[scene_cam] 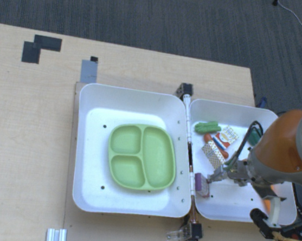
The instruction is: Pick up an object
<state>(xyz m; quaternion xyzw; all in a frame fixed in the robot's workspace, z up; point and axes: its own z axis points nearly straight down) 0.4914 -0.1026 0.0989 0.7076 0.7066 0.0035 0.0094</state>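
The right bin (227, 211) holds several small things. A green item (207, 127) lies at its far left, with a white and orange packet (228, 135) beside it. A red and blue stick (219, 143) and a silver checkered piece (211, 152) lie just below them. A purple object (201, 184) rests against the bin's left wall. My gripper (216, 174) hangs low over the bin's middle, just right of and above the purple object and right below the checkered piece. I see nothing held in it.
The left bin (91, 137) carries a green divided plate (141, 157). The arm's orange band (281, 147) covers the right bin's right side. A small orange bit (267, 203) shows near that bin's right wall.
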